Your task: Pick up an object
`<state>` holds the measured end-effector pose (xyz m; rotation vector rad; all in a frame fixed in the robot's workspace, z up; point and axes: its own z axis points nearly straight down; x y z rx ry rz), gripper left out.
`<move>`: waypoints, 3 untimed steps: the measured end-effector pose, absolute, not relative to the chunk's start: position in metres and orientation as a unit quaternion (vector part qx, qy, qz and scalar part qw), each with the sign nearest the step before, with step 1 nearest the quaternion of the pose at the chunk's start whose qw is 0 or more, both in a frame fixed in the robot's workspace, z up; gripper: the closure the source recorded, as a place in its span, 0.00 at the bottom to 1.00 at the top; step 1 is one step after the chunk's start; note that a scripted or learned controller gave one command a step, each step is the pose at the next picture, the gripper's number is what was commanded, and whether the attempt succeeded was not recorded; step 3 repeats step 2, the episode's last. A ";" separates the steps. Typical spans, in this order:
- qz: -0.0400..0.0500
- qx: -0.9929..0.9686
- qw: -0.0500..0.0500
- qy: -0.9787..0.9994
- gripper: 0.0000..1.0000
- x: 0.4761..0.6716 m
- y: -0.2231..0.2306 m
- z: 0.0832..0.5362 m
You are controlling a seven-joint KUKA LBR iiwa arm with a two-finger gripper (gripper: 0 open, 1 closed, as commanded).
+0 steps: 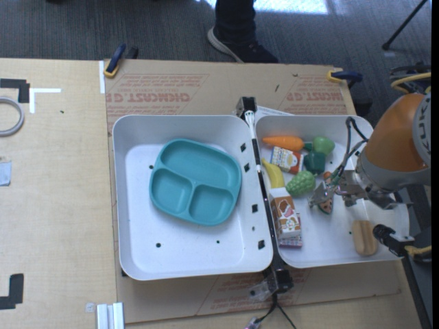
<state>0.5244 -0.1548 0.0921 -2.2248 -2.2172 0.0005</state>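
A divided tray lies in the left bin; toy foods crowd the right bin.

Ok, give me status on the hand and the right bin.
Hand low in right bin, nothing seen held. Toy food heaped at its left: carrot, green pieces, snack box. Wooden piece lies apart, nearer front.

A robotics lab, by the look of it: a plywood desk with 2 white bins clipped onto cardboard, toy food, grey carpet, and a bystander's shoe.
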 end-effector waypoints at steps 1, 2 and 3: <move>0.000 -0.710 0.000 -0.705 1.00 0.525 -0.155 0.102; 0.000 -0.706 -0.001 -0.708 1.00 0.540 -0.105 0.263; 0.000 -0.706 -0.001 -0.708 1.00 0.540 -0.105 0.263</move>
